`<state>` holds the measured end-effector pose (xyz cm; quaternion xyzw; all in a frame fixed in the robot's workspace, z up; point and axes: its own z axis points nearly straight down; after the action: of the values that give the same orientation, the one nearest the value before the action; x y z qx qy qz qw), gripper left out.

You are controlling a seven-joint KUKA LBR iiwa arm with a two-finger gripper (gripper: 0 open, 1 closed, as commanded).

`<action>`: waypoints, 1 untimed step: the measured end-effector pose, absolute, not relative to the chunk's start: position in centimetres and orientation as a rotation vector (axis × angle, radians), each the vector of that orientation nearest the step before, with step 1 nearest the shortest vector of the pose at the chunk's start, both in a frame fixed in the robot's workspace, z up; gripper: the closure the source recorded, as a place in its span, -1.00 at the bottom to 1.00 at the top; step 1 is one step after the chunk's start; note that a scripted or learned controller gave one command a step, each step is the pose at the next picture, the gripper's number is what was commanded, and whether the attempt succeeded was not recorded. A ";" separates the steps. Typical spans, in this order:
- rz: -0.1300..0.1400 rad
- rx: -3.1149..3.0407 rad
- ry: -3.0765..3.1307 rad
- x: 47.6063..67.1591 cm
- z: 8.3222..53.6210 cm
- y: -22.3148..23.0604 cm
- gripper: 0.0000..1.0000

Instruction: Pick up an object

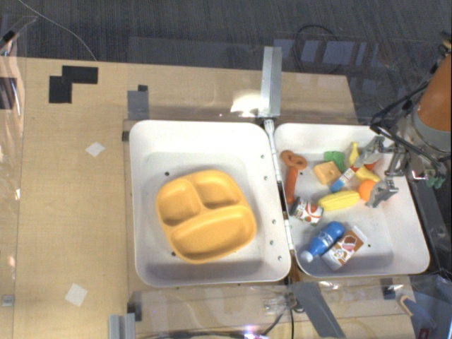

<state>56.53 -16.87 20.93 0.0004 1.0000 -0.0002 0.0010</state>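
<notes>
The right bin (406, 249) holds several small toys. Among them are an orange wrench-shaped piece (290, 171), a tan cube (325, 172), a green piece (333, 159), a yellow corn cob (339, 201), a small can (307, 211), a blue bottle (324, 239) and a brown carton (347, 247). My gripper (378, 170) hangs low over this bin's right side, open. One finger is near the back, the other near an orange ball (366, 188). A yellow and red piece (366, 173) lies just left of the gap between the fingers, and nothing is gripped.
The left bin (148, 260) carries a yellow divided plate (205, 215). A metal post (271, 83) stands behind the seam between the bins. The grey arm with its orange band (434, 104) comes in from the right over the bin's far right corner.
</notes>
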 end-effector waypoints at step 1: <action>0.002 0.548 3.093 53.4 9.4 -11.4 -1.00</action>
<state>53.38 -11.45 9.39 0.1745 0.9847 0.0005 0.0003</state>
